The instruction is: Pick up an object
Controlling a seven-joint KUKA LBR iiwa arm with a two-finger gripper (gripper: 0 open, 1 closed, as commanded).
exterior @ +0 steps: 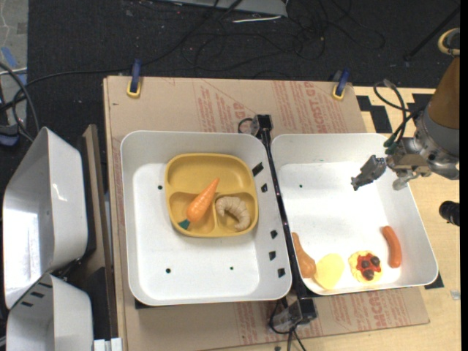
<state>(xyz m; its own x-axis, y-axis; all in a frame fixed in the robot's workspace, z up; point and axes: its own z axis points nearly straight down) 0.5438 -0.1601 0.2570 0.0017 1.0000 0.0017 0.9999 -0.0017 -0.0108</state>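
From where I stand, the surface is a brown board carrying two shallow white bins side by side. The left bin holds a yellow divided plate. In the plate's lower left compartment an orange carrot lies at a slant, its thin tip crossing the divider toward the top compartment. A pale shrimp curls in the lower right compartment, just beside the carrot.

The right bin has its things gathered along the near edge. An orange spoon-like piece lies against the bin's left wall, and a pale yellow round disc sits just beside it, seemingly touching its lower end. Next comes a small yellow piece with red and dark toppings, and to its right a little red sausage lies nearly upright in the view, close to the bin's right wall.

The arm comes in from the right, and its claw hangs over the upper right part of the right bin, well apart from the toys along the near edge. Nothing shows between its fingers; whether they are spread or clenched I cannot tell from this angle.

Two yellow clamps grip the far edge of the board, and black cables trail over the dark floor beyond.
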